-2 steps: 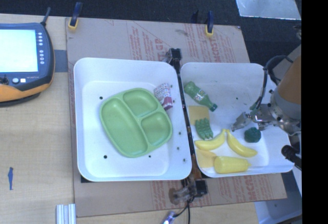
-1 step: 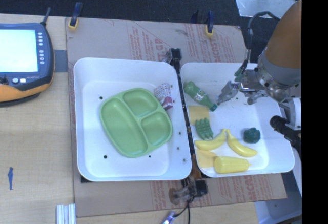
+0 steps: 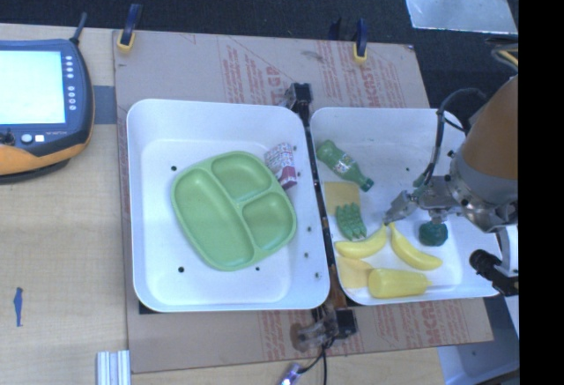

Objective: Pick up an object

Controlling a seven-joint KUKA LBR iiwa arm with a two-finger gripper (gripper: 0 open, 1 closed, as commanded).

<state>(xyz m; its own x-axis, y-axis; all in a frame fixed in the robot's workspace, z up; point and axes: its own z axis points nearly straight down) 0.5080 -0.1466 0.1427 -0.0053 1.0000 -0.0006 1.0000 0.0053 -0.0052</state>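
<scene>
My gripper [image 3: 426,209] hangs over the right part of the right bin [image 3: 388,129], on the grey arm with its orange band [image 3: 498,132]. Directly below it lies a small teal round object [image 3: 433,234], close to or touching the gripper. Two yellow bananas [image 3: 414,252] [image 3: 362,245] lie just in front of it, with a yellow cylinder [image 3: 396,284] at the bin's front. A green bottle [image 3: 342,165], a flat yellow piece [image 3: 340,195] and a small dark green ridged object [image 3: 350,220] sit on the bin's left side.
The left bin [image 3: 159,282] holds a light green divided plate [image 3: 233,209] and a small red-and-white can [image 3: 283,164] at the plate's back right. A tablet-like pendant [image 3: 40,101] rests at the far left of the bench. Blue clamps [image 3: 360,38] pin the cardboard at the back.
</scene>
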